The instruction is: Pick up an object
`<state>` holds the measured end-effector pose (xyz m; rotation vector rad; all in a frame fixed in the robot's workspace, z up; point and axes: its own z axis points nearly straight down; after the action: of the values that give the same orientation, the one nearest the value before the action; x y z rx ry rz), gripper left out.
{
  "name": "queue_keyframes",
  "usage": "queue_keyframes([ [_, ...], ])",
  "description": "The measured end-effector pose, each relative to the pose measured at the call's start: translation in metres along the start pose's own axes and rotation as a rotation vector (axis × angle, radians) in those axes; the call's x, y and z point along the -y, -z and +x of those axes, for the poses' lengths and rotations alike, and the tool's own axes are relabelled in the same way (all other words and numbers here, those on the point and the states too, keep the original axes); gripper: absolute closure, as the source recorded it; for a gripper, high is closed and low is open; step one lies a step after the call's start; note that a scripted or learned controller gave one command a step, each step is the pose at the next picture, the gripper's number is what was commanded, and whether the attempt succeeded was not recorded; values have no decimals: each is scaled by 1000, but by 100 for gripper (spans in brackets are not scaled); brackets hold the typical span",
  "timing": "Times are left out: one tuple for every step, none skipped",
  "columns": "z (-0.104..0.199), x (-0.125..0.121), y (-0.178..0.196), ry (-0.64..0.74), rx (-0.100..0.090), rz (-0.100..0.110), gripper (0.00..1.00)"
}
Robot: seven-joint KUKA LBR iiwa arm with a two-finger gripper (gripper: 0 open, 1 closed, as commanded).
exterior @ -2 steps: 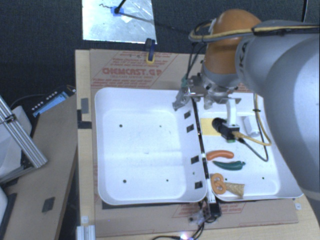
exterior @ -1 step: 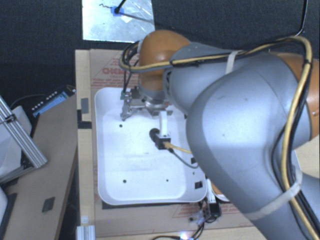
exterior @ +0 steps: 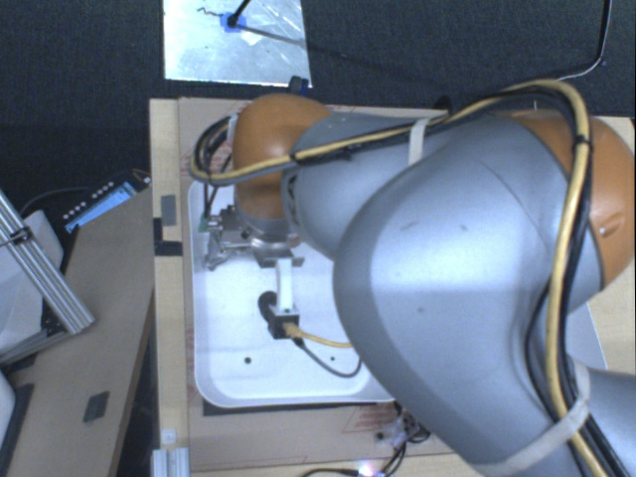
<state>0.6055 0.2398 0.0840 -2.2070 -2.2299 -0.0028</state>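
Where the grey arm (exterior: 467, 266) crosses the white bin (exterior: 229, 371), the gripper (exterior: 227, 246) hangs, its grip unclear.

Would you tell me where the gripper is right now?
In the camera view, the gripper hangs over the left-hand white bin, near its far left corner, beneath the orange band.

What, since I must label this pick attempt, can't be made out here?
1. Bench right half, camera view: covered by the grey arm.
2. Left bin, camera view: its right side and far end lie under the arm.
3. Hand, camera view: shadowed under the orange band; whether it holds anything cannot be told.
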Motion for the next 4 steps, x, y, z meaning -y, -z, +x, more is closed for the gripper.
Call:
queue_keyframes([
  [-57, -7, 1, -12, 6, -1, 0],
  [-54, -7, 12, -10, 2, -3, 100],
  [-132, 47, 0, -16, 8, 3, 100],
  [-149, 30, 203, -7, 3, -17, 100],
])
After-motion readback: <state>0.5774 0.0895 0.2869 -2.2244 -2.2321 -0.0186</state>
